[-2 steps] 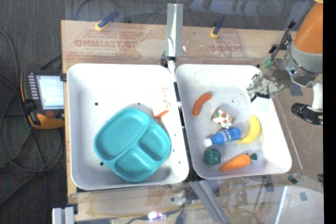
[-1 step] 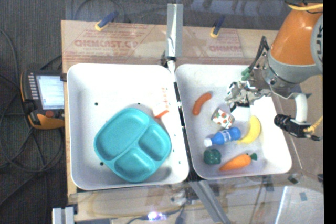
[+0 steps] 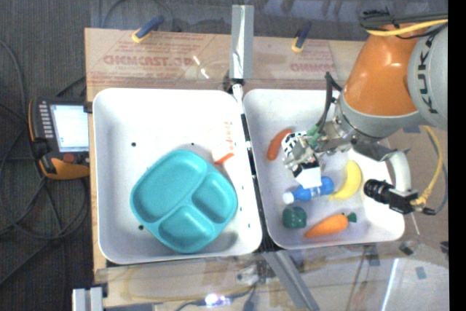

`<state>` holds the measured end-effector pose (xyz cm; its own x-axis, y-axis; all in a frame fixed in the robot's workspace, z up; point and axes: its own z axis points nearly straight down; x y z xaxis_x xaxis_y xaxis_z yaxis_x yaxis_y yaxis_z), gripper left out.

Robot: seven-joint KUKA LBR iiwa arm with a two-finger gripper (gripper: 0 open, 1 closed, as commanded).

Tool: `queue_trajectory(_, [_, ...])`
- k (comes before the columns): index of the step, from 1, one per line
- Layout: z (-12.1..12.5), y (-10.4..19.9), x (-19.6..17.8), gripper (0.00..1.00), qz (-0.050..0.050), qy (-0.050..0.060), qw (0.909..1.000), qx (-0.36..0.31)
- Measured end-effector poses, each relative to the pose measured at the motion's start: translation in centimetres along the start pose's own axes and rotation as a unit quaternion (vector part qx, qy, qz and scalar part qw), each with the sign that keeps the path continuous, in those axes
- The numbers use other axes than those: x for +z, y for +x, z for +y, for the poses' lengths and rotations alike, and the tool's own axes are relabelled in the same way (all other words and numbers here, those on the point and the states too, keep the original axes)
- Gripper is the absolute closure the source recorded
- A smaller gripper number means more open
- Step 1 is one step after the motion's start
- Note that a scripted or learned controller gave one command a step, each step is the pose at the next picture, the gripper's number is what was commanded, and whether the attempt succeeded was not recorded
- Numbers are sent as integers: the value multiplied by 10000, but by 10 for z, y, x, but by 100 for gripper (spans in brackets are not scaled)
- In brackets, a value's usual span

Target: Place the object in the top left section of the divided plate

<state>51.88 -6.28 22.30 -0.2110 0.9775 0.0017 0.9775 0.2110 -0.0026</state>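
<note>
Camera view: hand (image 3: 302, 156) low in right bin (image 3: 378, 229), near blue bottle (image 3: 312, 192).

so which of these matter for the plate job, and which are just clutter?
Job: divided plate in the left bin; hand over the right bin.

Clutter or candidates, can't tell: banana, carrot, blue bottle, green piece, orange-red piece.

We see two white bins side by side. In the left bin (image 3: 124, 120) a turquoise divided plate (image 3: 184, 200) lies tilted toward the near side, with a small orange piece (image 3: 223, 157) just beyond its far right rim. In the right bin (image 3: 271, 113) the gripper (image 3: 300, 156) hangs low over the toys: a red-orange sausage (image 3: 277, 144), a blue-and-white bottle (image 3: 309, 193), a banana (image 3: 350, 180), a green lump (image 3: 294, 217) and a carrot (image 3: 328, 225).
</note>
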Motion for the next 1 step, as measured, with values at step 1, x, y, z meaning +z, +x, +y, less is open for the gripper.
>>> queue_trajectory(1, [-10,-20,26,100,-4,5,9991,-431])
